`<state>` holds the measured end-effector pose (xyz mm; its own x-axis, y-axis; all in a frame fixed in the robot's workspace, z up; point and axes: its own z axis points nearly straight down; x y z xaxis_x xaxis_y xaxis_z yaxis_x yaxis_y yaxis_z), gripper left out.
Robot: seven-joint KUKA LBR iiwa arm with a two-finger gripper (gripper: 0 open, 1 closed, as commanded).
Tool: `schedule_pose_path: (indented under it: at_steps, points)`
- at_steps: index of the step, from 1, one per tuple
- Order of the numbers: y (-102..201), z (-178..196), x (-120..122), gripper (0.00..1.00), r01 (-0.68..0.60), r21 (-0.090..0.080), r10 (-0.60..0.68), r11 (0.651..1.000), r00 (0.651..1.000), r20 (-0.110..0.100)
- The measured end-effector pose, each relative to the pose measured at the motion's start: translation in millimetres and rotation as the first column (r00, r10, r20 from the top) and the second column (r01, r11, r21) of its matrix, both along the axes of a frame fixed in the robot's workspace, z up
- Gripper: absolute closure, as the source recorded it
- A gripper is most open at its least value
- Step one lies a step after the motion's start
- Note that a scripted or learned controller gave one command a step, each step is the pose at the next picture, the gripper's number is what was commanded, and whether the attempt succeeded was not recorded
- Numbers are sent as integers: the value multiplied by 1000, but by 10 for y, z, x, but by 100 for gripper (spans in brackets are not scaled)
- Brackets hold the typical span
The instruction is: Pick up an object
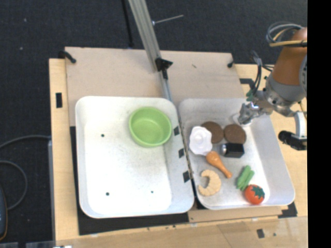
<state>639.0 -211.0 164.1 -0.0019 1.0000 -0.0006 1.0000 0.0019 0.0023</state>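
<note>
Below the gripper (245, 115), jaws' state unclear, sits a round brown disc (235, 134).

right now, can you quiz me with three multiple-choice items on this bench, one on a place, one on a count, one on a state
1. Where does the green bowl sit?
A. in the left bin
B. in the right bin
C. on the bare bench

2. How many brown round discs lie in the right bin?
A. one
B. two
C. four

3. How does the tool stand to the objects?
A. it grips the tomato
B. it rests inside the green bowl
C. it hangs over the right bin's upper part, with nothing seen held

Answers:
1. A, the bowl lies in the upper part of the left bin.
2. B, one disc and a second disc lie side by side near the black block.
3. C, the tool is near the far edge, apart from the tomato at the near corner.
</note>
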Motion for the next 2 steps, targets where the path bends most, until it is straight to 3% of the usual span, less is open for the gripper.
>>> schedule_pose_path:
  at_steps: [2]
  points:
    - [-20,960,16,100,-2,-2,2,1000,1000,5]
